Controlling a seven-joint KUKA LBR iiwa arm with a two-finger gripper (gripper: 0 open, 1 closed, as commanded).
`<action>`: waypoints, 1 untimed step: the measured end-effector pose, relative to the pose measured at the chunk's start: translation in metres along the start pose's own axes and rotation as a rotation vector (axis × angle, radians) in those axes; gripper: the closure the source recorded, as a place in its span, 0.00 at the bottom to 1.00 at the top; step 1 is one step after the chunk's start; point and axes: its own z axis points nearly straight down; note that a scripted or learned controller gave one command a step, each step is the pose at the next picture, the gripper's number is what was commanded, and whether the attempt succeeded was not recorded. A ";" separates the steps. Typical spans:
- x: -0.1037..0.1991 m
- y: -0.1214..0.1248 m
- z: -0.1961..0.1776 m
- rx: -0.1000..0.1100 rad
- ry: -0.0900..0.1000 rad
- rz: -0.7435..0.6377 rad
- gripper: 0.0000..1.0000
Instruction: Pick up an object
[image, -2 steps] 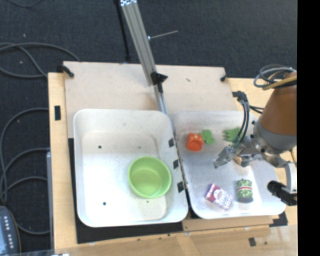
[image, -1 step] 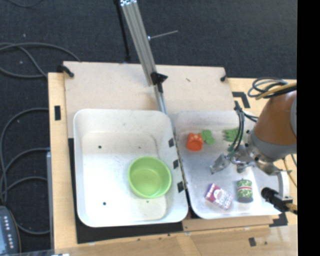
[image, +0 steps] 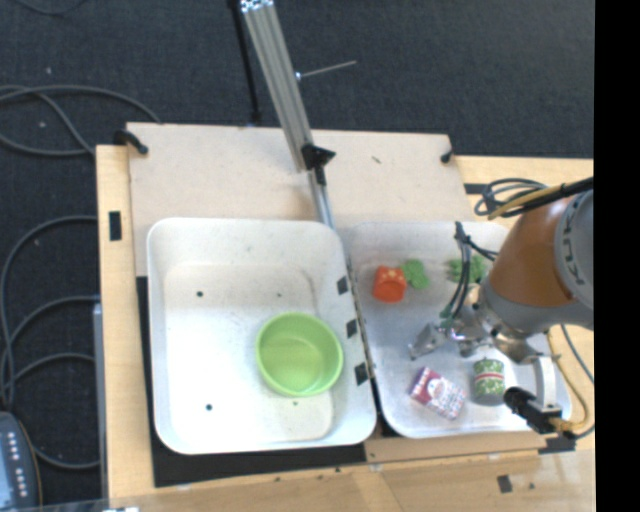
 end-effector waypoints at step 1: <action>0.000 0.002 -0.014 -0.008 0.001 0.005 1.00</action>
